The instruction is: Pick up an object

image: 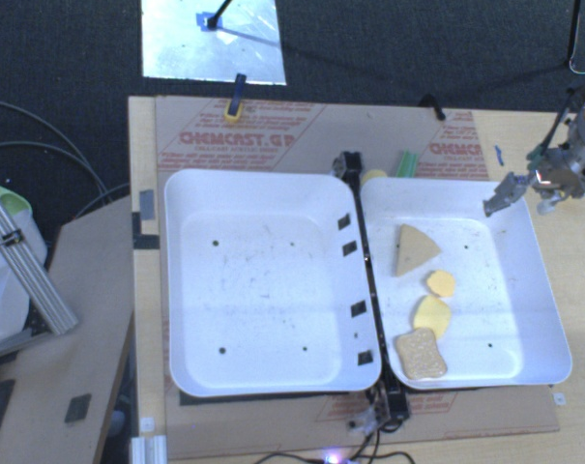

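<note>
In the right bin (539,288) lie four food-like pieces near its left wall. Farthest is a pale wedge (414,248), its tip pointing to the far side and its long axis running near to far. Below it come a small yellow piece (441,283), a larger yellow piece (431,314) and a tan toast slice (422,354). The gripper (505,193) hangs over the bin's far right corner, holding nothing; how far it is open cannot be told. The board (302,124) under the bins reads "CHEMCAST".

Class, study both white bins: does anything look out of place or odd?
Little stands out. Two small items, a pale yellow round piece and a green stick, lie outside the right white bin, just behind its back rim.
</note>
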Controlling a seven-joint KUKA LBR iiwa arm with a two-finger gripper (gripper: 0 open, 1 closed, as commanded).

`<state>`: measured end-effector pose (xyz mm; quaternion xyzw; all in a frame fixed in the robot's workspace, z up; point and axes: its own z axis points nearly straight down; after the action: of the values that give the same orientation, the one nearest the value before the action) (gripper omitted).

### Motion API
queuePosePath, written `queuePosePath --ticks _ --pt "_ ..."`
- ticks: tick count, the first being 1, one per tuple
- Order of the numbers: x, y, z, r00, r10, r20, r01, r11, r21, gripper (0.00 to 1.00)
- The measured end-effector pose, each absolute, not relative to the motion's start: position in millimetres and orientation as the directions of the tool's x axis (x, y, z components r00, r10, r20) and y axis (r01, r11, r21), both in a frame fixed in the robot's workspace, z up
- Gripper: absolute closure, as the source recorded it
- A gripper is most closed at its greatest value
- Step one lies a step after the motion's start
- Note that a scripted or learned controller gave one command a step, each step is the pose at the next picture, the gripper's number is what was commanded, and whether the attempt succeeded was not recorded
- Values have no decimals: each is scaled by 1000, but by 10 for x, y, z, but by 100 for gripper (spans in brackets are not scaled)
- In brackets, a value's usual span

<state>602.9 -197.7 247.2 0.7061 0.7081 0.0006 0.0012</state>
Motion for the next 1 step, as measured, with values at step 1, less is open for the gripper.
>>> queuePosePath --ticks 1 --pt "5796 -1730 845 -2 1000 5 1000 2 -13 0"
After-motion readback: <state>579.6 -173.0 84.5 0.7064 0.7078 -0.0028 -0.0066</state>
